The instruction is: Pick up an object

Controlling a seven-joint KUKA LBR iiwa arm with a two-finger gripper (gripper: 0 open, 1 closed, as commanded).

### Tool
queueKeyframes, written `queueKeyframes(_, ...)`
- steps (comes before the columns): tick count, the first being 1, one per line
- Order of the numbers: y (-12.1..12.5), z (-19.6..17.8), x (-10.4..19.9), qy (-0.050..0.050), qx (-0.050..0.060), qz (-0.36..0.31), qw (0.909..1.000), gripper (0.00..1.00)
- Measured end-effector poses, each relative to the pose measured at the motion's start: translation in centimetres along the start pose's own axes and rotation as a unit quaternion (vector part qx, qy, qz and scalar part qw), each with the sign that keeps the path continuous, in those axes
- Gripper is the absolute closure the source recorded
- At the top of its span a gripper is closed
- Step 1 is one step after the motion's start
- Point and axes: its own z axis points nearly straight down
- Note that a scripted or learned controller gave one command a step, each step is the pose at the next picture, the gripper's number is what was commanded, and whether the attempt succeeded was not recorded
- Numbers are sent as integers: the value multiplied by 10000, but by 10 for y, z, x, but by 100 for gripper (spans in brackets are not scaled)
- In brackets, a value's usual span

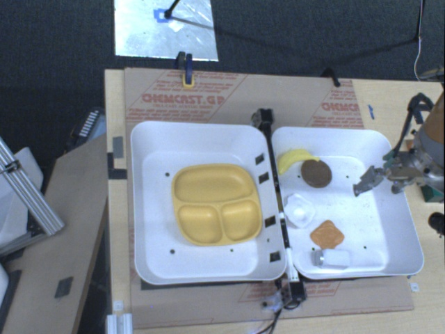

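Gripper (364, 185) over right bin's (400, 252) right edge | jaw state unclear | nothing held | risk: closing short of brown disc (316, 174), grasping air

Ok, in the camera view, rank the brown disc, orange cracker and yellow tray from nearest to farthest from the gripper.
1. Brown disc, right bin, just left of the gripper.
2. Orange cracker, right bin, lower down.
3. Yellow tray, left bin.

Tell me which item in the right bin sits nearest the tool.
The dark brown round disc, beside the yellow banana-like piece. It lies just left of the tool; the orange cookie-like piece and clear items sit lower, farther off.
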Motion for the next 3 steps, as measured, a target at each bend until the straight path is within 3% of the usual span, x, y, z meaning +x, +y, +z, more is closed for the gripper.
queueKeyframes(1, 3, -6, 0, -12, -55, -17, 10000, 0)
queueKeyframes(3, 8, 100, 5, -5, -38, -9, 10000, 0)
